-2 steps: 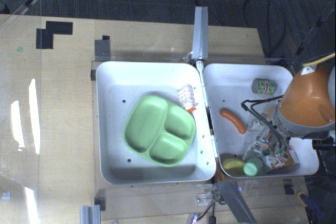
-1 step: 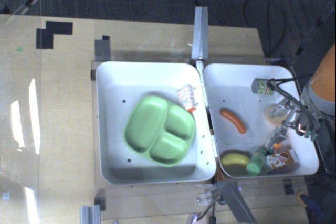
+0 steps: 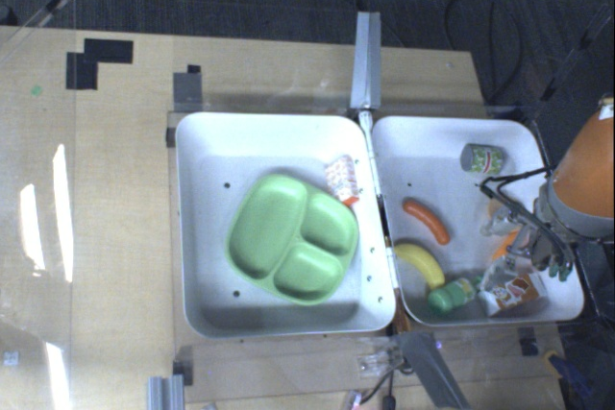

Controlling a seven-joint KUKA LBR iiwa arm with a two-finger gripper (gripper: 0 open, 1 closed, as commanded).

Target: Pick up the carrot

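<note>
Gripper (image 3: 519, 250) hovering low over right bin (image 3: 423, 144), carrot (image 3: 505, 248) peeking orange beside fingers; can't tell if they're closing, too cluttered.

Green divided plate (image 3: 293, 238), white bins (image 3: 207, 302), yellow banana (image 3: 421, 263), orange-red sausage (image 3: 427, 220), orange carrot (image 3: 506, 247)

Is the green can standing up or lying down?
Lying down. The can rests on its side in the right bin, its round end facing the camera.
</note>
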